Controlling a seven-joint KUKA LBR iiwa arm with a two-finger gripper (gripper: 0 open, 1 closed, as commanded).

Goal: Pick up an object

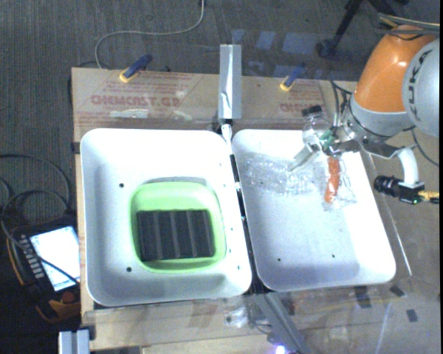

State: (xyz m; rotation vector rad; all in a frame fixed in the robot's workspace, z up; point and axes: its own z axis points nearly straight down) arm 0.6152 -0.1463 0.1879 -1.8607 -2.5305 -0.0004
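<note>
My gripper (pixel 315 140) hangs over the far edge of the right bin (pixel 369 268), reaching in from the right. Just below and to its right lies an orange stick-shaped object (pixel 332 181) in clear wrapping. A crumpled clear plastic packet (pixel 275 174) lies to the gripper's lower left, on the bin floor. The gripper is close above both, and I cannot make out anything held in it.
The left bin (pixel 103 161) holds a green tray (pixel 179 231) with a black slotted insert. A metal post (pixel 229 83) stands at the far end of the divide between the bins. Two clamps sit on the cardboard behind the bins.
</note>
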